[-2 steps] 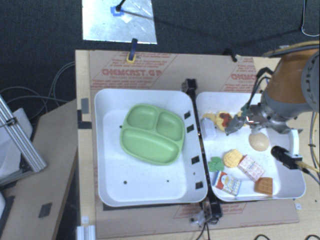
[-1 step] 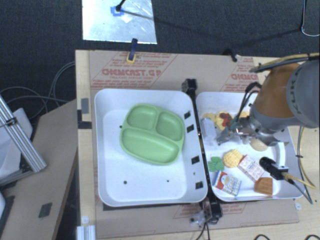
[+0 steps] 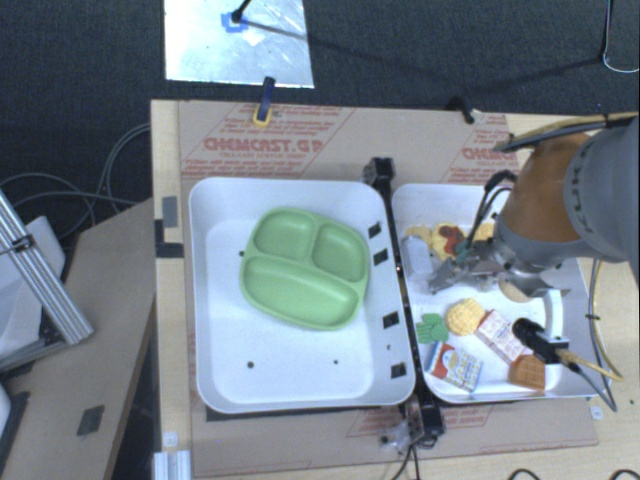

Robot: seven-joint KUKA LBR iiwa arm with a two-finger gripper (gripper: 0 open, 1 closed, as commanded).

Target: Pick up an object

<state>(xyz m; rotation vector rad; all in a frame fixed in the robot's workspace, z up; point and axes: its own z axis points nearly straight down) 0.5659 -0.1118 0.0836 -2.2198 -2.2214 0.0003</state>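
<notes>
The gripper (image 3: 447, 273) hangs low over the middle of the right bin (image 3: 432, 200), with the arm (image 3: 560, 203) covering that bin's far right part. Whether the gripper is open or closed cannot be told, and nothing can be seen in its grasp.

The things to pick all lie in the right bin, crowded round the gripper. On its far side are a yellow banana-shaped toy (image 3: 422, 235) and a small red piece (image 3: 452, 236), touching or nearly so. A pale grey thing (image 3: 415, 260) lies just left of it against the bin's left wall. On its near side are a green toy (image 3: 432, 327), a round yellow toy (image 3: 463, 316) and a red-and-white packet (image 3: 496, 334), close together in a row. Nearer again are a printed box (image 3: 458, 367) and a brown toy (image 3: 527, 372). A tan round thing (image 3: 514, 290) sits partly under the wrist. That makes nine small things, one of each kind.

The left bin (image 3: 215, 268) holds one green plate (image 3: 305, 266) with three compartments, lying flat and well apart from the gripper. There are two bins in all. They rest on a lettered board (image 3: 290, 138), and one shiny sheet (image 3: 235, 28) lies on the dark floor beyond it.
</notes>
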